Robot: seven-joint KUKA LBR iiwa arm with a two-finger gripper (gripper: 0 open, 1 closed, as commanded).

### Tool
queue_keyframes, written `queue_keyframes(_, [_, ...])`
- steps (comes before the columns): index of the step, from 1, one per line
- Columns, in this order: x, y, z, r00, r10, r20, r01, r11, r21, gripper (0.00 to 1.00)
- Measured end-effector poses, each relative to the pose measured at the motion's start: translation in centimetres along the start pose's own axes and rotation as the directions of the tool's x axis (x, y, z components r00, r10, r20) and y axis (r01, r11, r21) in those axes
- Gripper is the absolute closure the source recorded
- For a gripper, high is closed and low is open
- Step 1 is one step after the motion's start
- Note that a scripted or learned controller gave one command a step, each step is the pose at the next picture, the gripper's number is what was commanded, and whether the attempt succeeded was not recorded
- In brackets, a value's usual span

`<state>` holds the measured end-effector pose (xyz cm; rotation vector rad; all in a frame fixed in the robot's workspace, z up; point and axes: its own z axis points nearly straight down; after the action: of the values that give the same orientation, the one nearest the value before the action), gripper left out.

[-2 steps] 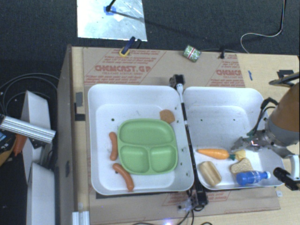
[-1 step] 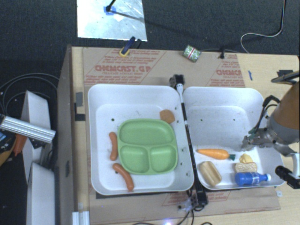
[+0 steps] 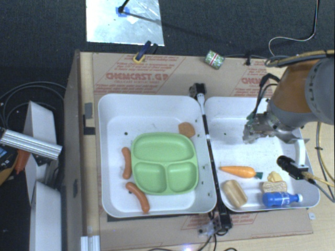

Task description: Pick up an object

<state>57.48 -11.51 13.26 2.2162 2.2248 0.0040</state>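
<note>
A: Entry 1. What is hard to make out?

B: Gripper (image 3: 255, 133), right of frame centre, is small and grey against the white floor. Cannot tell whether it is spread or closed, and nothing visibly sits in it. Brown disc (image 3: 186, 129) cannot be identified, and whether it touches the tray rim or lies just beside it is unclear. Two pale lumps (image 3: 275, 182) at lower right are stacked close together and their outlines blur into one another.

A: Counts?

B: Bins 2, tray 1, sausages 2, brown disc 1, carrot 1, bread roll 1, bottle 1, pale lumps 2.

A: Contents, left to right?

B: Left bin (image 3: 112, 114):
- Upper sausage (image 3: 126, 162) lies along the tray's left edge.
- Lower sausage (image 3: 138, 196) lies slanted at the tray's lower left corner.
- Green tray (image 3: 165, 161), with three compartments, sits at the centre.
- The disc is at the tray's upper right corner.

Right bin (image 3: 225, 114):
- The gripper is over bare floor in the upper half.
- Carrot (image 3: 238, 171), the nearest pickable object, lies crosswise below the gripper and apart from it.
- Bread roll (image 3: 235, 193) is at lower left.
- Blue bottle (image 3: 280, 198) lies on its side along the lower edge, white cap to the right.
- The lumps are just above the bottle.
</note>
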Motion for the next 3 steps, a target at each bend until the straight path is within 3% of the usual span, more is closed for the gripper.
queue_keyframes(1, [-0.1,-0.1,0.0,1.000,0.001,0.001,-0.001,1.000,0.001,0.00])
queue_keyframes(2, [-0.3,-3.6,0.7,1.000,0.002,0.001,-0.002,1.000,0.002,0.00])
queue_keyframes(3, [2.0,-6.1,2.9,1.000,0.002,0.000,-0.002,1.000,0.003,0.00])
